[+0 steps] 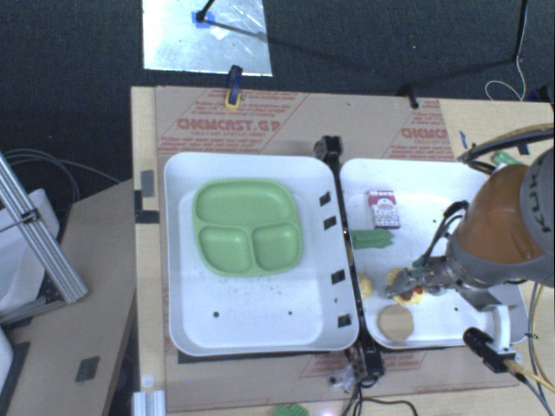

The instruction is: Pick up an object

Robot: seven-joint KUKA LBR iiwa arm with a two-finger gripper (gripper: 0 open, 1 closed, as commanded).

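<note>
Several small items (382, 210) crowd the end effector (406, 286).

"CHEMCAST GP" in red on brown protective sheet (260, 115), repeated, partly cut, at right

Both bins: left bin (186, 319) & right bin (434, 185) look like smooth white plastic, slight sheen. Green tray (248, 226) matt plastic, 3 compartments. Bench top (286, 120) brown, printed board, matt, cardboard-like. Floor (69, 76) dark, rough, carpet-like. Metal sheet (206, 24) on floor, shiny, scuffed. Red packet (382, 209) looks like printed card. Arm's orange band (499, 219) smooth, semi-gloss.
</note>
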